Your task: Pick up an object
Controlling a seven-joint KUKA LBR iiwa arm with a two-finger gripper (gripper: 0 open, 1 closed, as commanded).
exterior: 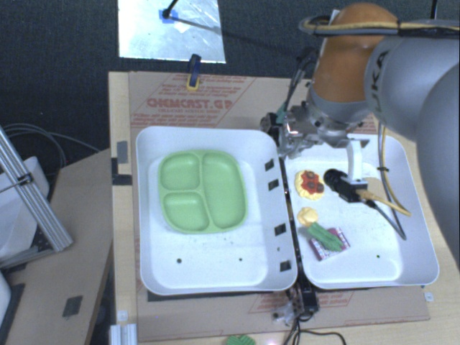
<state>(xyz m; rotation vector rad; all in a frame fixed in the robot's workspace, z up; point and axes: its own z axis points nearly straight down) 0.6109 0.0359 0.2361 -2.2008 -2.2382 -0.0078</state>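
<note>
A: What lies nearest in the right bin (374, 259)?
B: A green toy (328, 235) across a red-edged packet (319, 249). Past it are a pale yellow lump (307, 215) and a round yellow toy with red spots (310, 184). The last two lie loose and apart, probably so either can be lifted alone.
A: And the tool (293, 132)?
B: It hangs over the bin's far left corner. Whether it is spread or pressed together cannot be told.

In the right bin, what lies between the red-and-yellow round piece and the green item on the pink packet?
A small pale yellow piece lies there, between the round piece and the green item, as the camera view shows.
</note>
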